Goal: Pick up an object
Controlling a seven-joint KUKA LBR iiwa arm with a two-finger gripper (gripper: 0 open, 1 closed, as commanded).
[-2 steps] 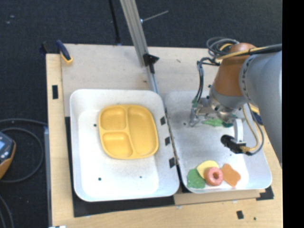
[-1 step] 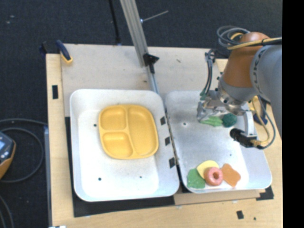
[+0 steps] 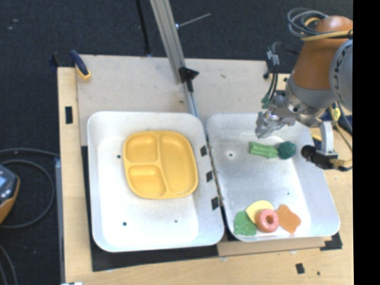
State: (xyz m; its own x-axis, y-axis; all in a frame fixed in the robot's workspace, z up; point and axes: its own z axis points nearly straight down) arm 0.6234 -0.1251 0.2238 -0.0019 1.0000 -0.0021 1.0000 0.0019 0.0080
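Note:
A green broccoli-like toy (image 3: pixel 272 150) lies on its side in the upper part of the right bin (image 3: pixel 249 183), its dark head pointing right. My gripper (image 3: pixel 265 127) hangs just above and to the left of its pale stalk end, at the bin's back edge. Nothing shows between the fingers. In the right bin's front corner lie a green piece (image 3: pixel 243 224), a yellow disc (image 3: pixel 259 209), a pink ring (image 3: pixel 268 221) and an orange piece (image 3: pixel 289 218), clustered together.
The left bin (image 3: pixel 107 218) holds a yellow three-compartment plate (image 3: pixel 160 163). A metal pole (image 3: pixel 172 40) slants up from the divider between the bins. The arm's orange band (image 3: pixel 317 52) and cables stand at the right.

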